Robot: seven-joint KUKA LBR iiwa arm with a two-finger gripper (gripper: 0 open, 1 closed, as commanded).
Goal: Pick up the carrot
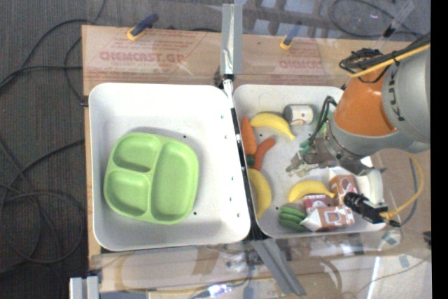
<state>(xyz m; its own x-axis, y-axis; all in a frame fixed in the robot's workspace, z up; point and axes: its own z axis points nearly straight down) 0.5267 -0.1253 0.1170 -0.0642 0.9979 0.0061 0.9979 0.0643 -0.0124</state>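
The carrot [247, 137] is orange with a green stub at its near end. It lies lengthwise against the left wall of the right bin [280, 96]. A shorter orange-red vegetable [264, 150] leans against its right side. My gripper [302, 163] hangs low over the middle of the right bin, about a hand's width right of the carrot and apart from it. It sits just above a yellow banana [311, 189]. Nothing of the carrot is in the gripper.
The right bin also holds a banana [273, 124] at the back, another [260, 190] by the left wall, a small white can [299, 113], a green vegetable [290, 217], a red-and-white carton [326, 216] and a white bottle [372, 185]. A green divided plate [150, 177] lies in the left bin [105, 108].
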